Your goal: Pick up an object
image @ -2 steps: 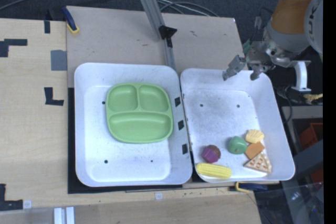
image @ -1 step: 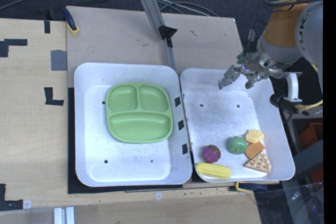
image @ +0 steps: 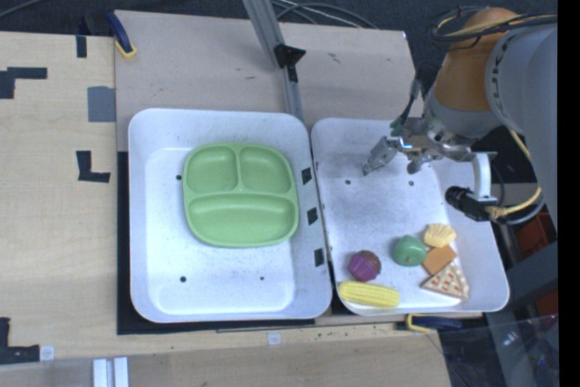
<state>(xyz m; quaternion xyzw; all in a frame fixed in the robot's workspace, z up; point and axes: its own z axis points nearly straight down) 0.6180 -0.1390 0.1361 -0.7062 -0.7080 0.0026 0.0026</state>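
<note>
Purple round toy (image: 365, 266) beside yellow corn (image: 369, 294)

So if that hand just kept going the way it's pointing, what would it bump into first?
Probably the bare floor of the right bin. The hand points down and toward the divider, well short of the toy food; depth is hard to judge.

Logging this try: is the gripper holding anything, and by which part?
Nothing is held. The gripper hangs open above the right bin, apart from the toy food.
</note>
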